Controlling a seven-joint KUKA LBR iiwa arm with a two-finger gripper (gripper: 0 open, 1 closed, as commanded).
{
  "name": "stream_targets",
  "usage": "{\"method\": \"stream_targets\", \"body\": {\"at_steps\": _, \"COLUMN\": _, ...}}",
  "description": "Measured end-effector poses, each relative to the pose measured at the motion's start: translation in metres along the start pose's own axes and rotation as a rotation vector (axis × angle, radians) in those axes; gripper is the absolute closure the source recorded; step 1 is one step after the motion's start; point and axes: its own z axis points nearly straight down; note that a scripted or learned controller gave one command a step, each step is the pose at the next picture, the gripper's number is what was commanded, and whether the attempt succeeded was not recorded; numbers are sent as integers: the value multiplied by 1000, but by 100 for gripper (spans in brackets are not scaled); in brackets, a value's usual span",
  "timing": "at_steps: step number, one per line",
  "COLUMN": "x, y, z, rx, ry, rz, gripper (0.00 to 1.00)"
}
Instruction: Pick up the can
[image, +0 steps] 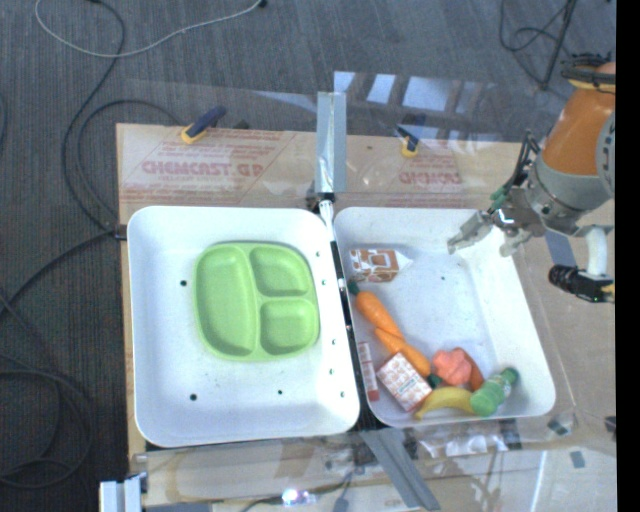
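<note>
The can (376, 264) has a brown and white label and lies on its side in the far left corner of the right bin (530, 330). My gripper (483, 242) hangs over the far right part of that bin, well to the right of the can. Its two fingers are spread apart, so it is open with nothing between them. The grey wrist and orange band (580, 140) rise behind it at the right edge.
A carrot (384, 319), a red and white box (403, 380), a banana (446, 402), a red-orange item (455, 366) and a green bottle (491, 394) crowd the right bin's near side. A green divided plate (258, 300) lies in the left bin (160, 400).
</note>
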Motion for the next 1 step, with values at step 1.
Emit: {"method": "stream_targets", "body": {"at_steps": 1, "x": 58, "y": -43, "z": 94, "rx": -10, "ry": -6, "rz": 170, "gripper": 0}}
